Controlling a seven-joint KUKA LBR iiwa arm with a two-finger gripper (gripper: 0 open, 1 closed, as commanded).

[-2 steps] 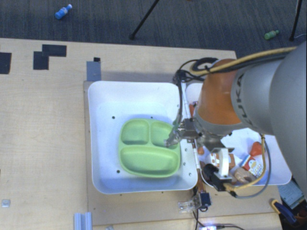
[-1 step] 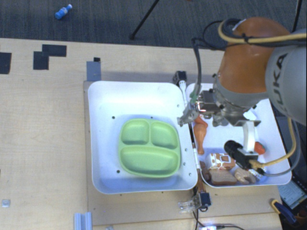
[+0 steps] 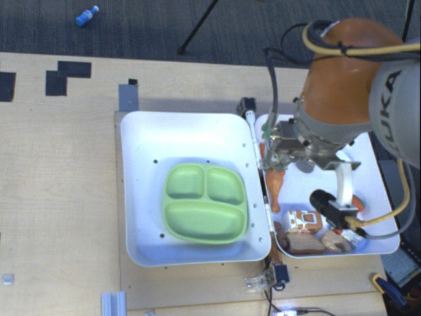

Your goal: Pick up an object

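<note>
The pick looks unfinished: nothing can be seen held, and the arm (image 3: 348, 78) hangs low over the right bin (image 3: 378, 176), its gripper (image 3: 279, 151) near that bin's left wall, just above an orange carrot-like piece (image 3: 274, 188). Whether the gripper is open or closed cannot be told. A grasp and a lift seem to remain. The left bin (image 3: 138, 189) holds a green divided plate (image 3: 205, 203). The right bin's near corner holds a brown-and-white packet (image 3: 304, 221) and other small items.

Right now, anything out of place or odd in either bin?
Nothing damaged or spilled. The green tray lies flat in the left bin; the right bin's items crowd its near edge. Blue object lies on the floor beyond the bench.
</note>
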